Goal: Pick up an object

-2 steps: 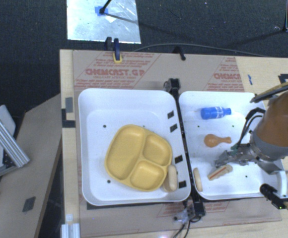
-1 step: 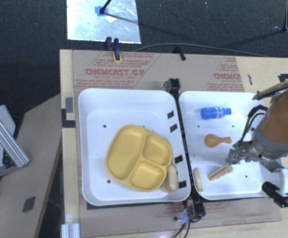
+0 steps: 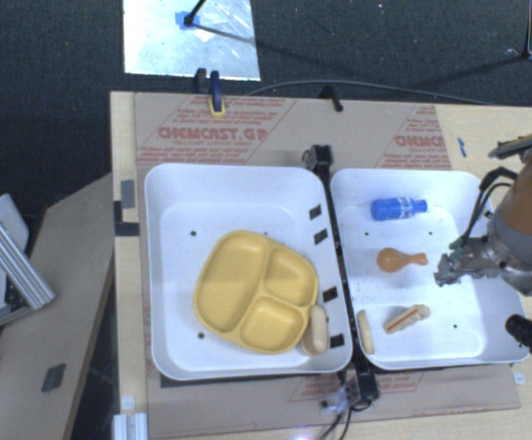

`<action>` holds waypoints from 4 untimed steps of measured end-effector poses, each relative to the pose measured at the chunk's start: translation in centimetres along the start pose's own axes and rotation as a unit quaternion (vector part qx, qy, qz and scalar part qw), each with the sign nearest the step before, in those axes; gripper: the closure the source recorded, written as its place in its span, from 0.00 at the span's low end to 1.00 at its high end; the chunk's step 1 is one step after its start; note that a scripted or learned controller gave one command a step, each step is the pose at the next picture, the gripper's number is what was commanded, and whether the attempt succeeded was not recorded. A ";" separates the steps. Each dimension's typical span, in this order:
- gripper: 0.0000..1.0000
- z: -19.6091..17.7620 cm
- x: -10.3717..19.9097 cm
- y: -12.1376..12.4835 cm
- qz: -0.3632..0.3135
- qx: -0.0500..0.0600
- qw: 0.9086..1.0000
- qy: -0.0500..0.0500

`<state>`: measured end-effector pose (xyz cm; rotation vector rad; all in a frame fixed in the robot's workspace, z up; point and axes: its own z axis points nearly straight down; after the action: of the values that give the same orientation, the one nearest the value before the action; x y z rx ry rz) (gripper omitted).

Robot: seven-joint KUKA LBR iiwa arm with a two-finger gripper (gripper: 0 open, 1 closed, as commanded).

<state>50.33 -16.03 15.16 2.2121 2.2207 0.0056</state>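
The gripper [image 3: 451, 269] hangs over the right bin [image 3: 468, 342], near its right wall; whether its jaws stand wide or narrow cannot be told. Just to its left, apart from it, lies an orange drumstick-shaped toy [image 3: 400, 260], smooth, bulb end left, thin end pointing right toward the jaws. Above that lies a blue bottle [image 3: 397, 209], long axis left-right, cap right. Below lies a hot dog toy [image 3: 405, 318], tilted. The left bin [image 3: 183, 200] holds a yellow compartment tray [image 3: 255, 290].
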 end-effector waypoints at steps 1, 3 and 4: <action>1.00 -4.6 -0.7 -0.2 0.000 0.001 1.000 0.000; 1.00 -10.1 4.7 1.3 -0.003 0.002 1.000 0.002; 1.00 -9.1 10.1 1.8 -0.003 0.003 1.000 0.002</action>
<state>52.07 -5.86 24.26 2.2103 2.2325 0.0045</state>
